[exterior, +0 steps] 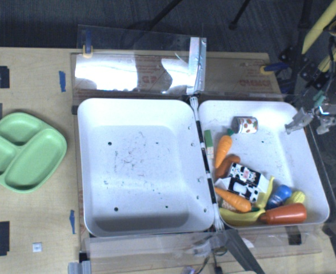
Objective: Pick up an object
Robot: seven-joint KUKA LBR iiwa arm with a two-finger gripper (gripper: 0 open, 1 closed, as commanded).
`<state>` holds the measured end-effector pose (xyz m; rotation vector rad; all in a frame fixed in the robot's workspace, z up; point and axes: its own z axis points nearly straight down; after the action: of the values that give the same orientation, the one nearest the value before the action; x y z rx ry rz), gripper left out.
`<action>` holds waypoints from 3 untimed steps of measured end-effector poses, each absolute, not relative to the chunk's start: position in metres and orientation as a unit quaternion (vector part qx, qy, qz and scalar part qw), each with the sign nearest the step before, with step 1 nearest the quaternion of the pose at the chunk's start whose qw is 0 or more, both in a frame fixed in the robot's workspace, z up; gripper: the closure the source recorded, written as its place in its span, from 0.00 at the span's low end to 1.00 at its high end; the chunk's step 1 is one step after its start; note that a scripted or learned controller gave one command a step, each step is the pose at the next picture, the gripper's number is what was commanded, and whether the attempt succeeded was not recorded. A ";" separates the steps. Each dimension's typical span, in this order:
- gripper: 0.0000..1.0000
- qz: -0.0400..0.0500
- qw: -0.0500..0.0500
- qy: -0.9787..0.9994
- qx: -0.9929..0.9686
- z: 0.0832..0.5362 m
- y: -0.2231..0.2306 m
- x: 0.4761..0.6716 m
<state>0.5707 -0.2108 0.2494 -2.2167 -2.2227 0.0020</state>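
At the far right rim of the right-hand shallow white plastic bin [305, 153], the grey two-finger gripper [308, 119] hangs just past the bin's edge. Nothing is between its fingers, and whether they are spread or closed cannot be told, since the metal parts blur together there.

The things it could pick lie well apart from it. Nearest is a small white can-like object with red and brown markings [245, 124], alone toward the far side of the right bin. Further left, by the divider, an orange plastic carrot [222, 154] lies tilted. The rest sit crowded in the near corner: a black-and-white patterned block [243, 181], a second orange carrot [232, 199] touching it, a yellow banana-shaped toy [242, 216] under them, a blue and yellow small toy [283, 195], and a red-orange elongated plastic piece [284, 213] against the near wall. The left-hand white bin [136, 158] holds only scuff marks, and a green divided plastic plate [22, 150] sits on the bench far to the left.

The main risk, as I judge it, is the clutter in the near corner: a descent there may land the fingers on two overlapping toys, so they close on an edge and the piece slips out, or they jam against the bin wall. The lone can is the cleaner target, yet its rounded side could roll away from a glancing finger. A descent from the present spot would strike the rim itself.
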 end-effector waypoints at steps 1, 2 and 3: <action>0.00 0.001 0.002 -0.680 -0.733 0.172 -0.174 0.611; 0.00 0.001 0.002 -0.691 -0.723 0.168 -0.181 0.595; 0.00 0.001 0.001 -0.709 -0.705 0.146 -0.149 0.532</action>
<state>0.5324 -0.1486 0.1457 -2.2122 -2.2268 0.0021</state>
